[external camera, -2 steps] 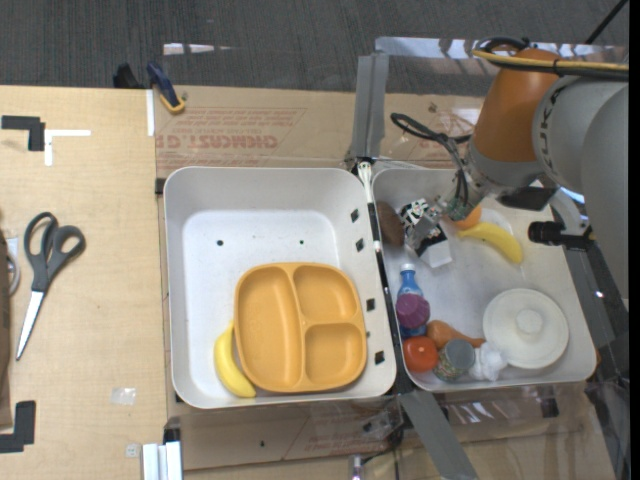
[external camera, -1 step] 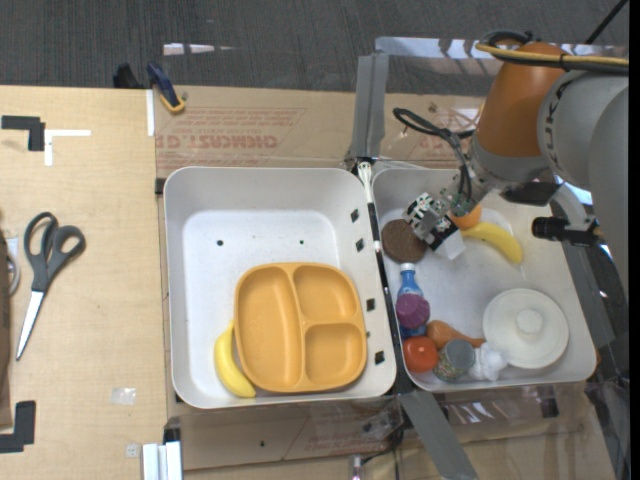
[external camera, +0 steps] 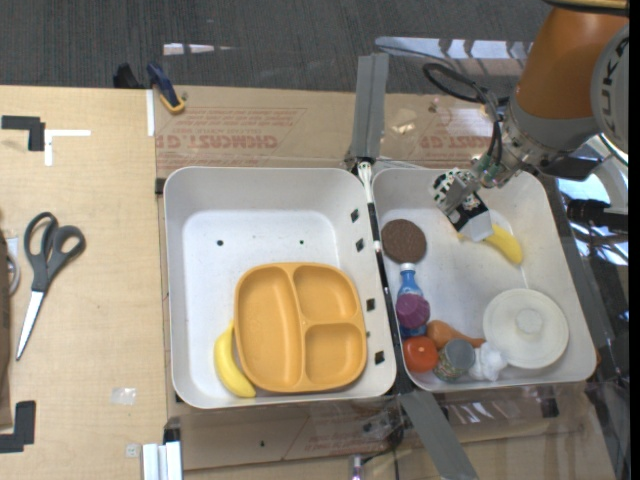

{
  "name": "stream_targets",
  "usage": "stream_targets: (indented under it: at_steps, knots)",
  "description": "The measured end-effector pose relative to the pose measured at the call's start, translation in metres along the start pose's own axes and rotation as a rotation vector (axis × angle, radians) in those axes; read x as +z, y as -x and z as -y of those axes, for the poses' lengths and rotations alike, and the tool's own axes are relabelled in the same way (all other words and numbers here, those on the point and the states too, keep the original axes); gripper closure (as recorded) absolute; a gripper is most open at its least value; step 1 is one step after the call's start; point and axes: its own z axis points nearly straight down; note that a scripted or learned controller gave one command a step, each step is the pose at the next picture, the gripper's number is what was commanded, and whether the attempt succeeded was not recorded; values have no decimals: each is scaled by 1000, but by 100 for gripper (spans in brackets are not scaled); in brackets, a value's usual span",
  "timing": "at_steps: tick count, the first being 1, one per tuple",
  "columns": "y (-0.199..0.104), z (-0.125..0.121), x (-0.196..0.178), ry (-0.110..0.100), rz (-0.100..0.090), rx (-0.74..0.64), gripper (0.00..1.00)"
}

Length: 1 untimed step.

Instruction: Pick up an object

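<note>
Pick not yet made: gripper [external camera: 462,208] hangs low in the right white plastic bin [external camera: 556,218], just beside the small yellow banana-shaped toy [external camera: 503,244]; jaw state cannot be told, nothing visibly held

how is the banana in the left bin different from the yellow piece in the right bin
The banana lies wedged between the orange divided tray and the bin wall; the yellow piece lies in the open, just below the claw. The banana looks longer and more curved. Both are yellow.

The arm's gripper [external camera: 462,204] hovers over the right bin [external camera: 560,268] near a yellow piece [external camera: 503,244].
</note>
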Motion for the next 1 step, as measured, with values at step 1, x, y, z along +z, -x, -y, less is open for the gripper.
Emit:
stream_targets:
  at_steps: [1]
  knots:
    - [-23,-54,-3,-2,-1,325,100]
